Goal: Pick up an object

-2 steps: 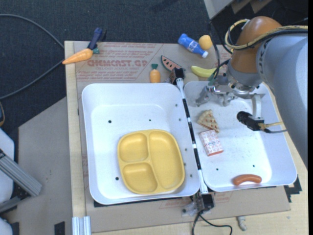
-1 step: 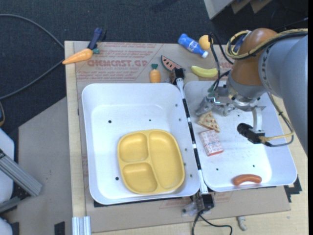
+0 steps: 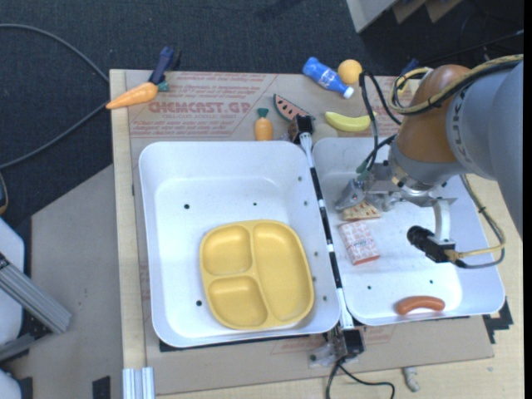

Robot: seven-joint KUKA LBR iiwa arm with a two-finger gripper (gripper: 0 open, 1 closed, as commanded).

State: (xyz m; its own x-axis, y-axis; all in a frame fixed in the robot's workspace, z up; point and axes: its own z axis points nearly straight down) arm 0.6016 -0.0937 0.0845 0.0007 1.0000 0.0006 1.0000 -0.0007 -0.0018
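Over on the right side of the camera view, the grey arm with its orange band (image 3: pixel 428 115) reaches down into the right-hand shallow white bin (image 3: pixel 478 264). Its two-finger gripper (image 3: pixel 359 194) sits low near that bin's left wall, right above a small tan cracker-like packet (image 3: pixel 362 213); honestly can't tell how it's set or whether it's got anything. Just below that lies a flat pink-and-white printed packet (image 3: pixel 360 243), and a reddish toy sausage (image 3: pixel 420 306) rests near the bin's front edge. Next door, the left white bin (image 3: pixel 166 181) has a yellow three-compartment plastic plate (image 3: pixel 256 273) in it. Along the back of the bench: a toy carrot (image 3: pixel 133 96), a watermelon slice (image 3: pixel 288 106), a blue bottle (image 3: pixel 326 76) and a yellow banana (image 3: pixel 347 122).
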